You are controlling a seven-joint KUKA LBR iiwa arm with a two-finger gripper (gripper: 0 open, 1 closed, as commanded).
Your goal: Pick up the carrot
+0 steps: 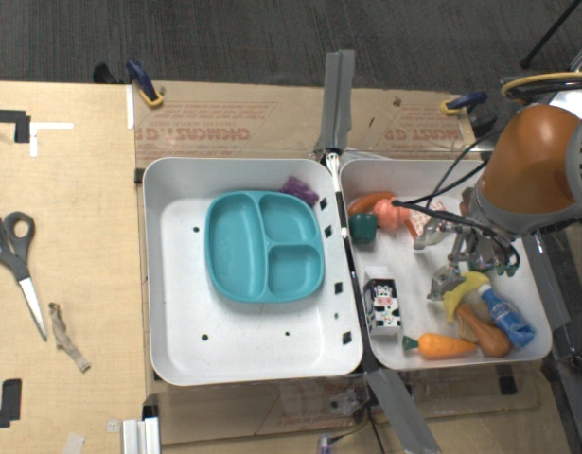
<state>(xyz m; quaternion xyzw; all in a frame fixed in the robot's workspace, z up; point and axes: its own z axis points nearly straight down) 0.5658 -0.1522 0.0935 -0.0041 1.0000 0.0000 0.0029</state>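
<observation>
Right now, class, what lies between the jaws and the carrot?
In the camera view, the banana lies between the gripper and the carrot, with bare bin floor beside it.

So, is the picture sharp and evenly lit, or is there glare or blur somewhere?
Camera view: mostly sharp and evenly lit; soft shadows along the left bin walls; the orange band of the arm looks slightly blurred; carrot clear, no strong glare.

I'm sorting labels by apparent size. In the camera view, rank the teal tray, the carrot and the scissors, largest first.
1. Teal tray
2. Scissors
3. Carrot
The scissors run off the left edge, so their full size is unsure.
</observation>
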